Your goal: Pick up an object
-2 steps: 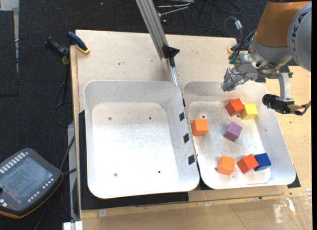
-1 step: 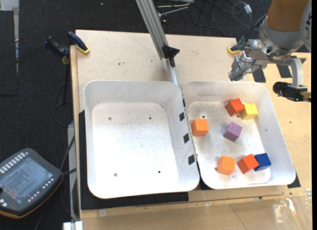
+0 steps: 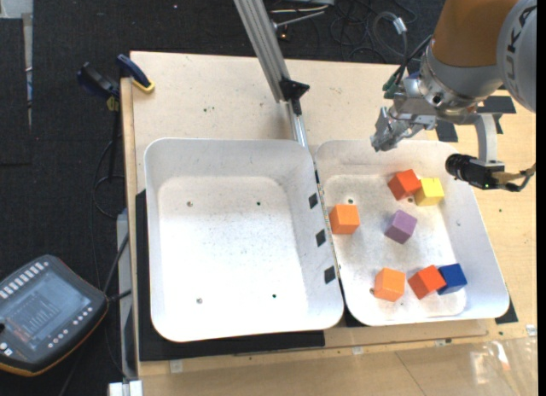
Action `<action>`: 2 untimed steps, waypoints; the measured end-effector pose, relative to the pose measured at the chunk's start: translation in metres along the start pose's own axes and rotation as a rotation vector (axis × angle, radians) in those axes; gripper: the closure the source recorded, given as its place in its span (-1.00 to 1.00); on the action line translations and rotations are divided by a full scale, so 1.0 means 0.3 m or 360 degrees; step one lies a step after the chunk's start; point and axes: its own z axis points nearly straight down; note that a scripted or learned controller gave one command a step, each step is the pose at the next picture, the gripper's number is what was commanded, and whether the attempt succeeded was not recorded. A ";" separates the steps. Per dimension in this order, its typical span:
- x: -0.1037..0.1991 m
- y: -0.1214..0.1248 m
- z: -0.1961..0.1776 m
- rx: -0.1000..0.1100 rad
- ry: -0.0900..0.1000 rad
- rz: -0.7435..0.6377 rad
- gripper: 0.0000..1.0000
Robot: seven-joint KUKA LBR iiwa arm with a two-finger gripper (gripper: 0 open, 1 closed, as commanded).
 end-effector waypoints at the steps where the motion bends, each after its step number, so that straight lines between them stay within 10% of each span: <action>1: 0.117 -0.077 0.026 0.0002 -0.0001 0.0001 1.00; 2: 0.279 -0.195 0.080 0.0006 0.0001 -0.0002 1.00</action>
